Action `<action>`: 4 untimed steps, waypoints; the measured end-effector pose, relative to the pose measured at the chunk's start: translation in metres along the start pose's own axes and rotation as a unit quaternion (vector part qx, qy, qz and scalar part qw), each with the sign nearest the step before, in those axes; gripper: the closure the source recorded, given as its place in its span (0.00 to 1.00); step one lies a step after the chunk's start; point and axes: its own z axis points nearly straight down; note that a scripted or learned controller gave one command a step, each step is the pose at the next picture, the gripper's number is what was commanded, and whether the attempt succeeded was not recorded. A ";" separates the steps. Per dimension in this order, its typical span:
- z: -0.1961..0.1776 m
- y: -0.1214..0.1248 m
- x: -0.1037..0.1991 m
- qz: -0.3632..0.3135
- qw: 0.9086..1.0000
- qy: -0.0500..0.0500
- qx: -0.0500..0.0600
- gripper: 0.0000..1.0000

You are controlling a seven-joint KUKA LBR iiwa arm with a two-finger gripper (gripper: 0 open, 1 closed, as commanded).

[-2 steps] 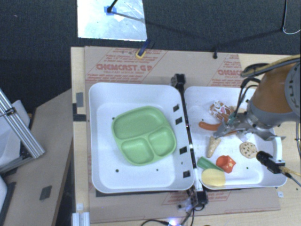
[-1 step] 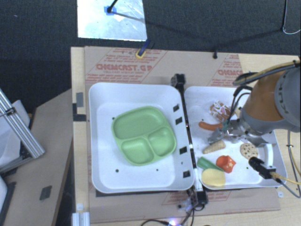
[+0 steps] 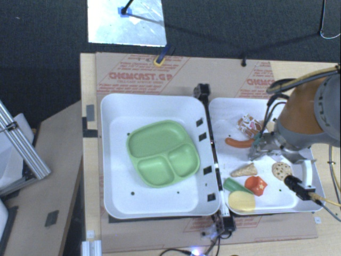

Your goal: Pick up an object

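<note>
Green plate [image 3: 161, 153], white bins [image 3: 114, 196], red tomato [image 3: 256, 185], yellow lemon [image 3: 241, 200].

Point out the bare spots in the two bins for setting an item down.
Left white bin: bare floor rings the green divided plate, widest along the front edge. Right white bin: bare at its back left corner; crowded around the gripper, red sausage, and front toy foods.

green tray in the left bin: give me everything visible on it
The green tray is a pale green, matte, plastic-looking divided plate with rounded corners and a raised rim. It has three compartments: one large across the far side, two smaller along the near side. It lies flat and right side up, turned at a slight angle, roughly central on the floor of the left bin. Nothing sits in it or touches it apart from the bin floor. The hand is over the right bin.
</note>
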 end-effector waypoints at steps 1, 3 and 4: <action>-0.063 0.004 -0.005 -0.002 1.000 -0.001 -0.003 1.00; -0.130 0.008 0.005 -0.002 1.000 0.000 -0.001 1.00; -0.125 -0.021 0.049 -0.004 1.000 0.001 0.001 1.00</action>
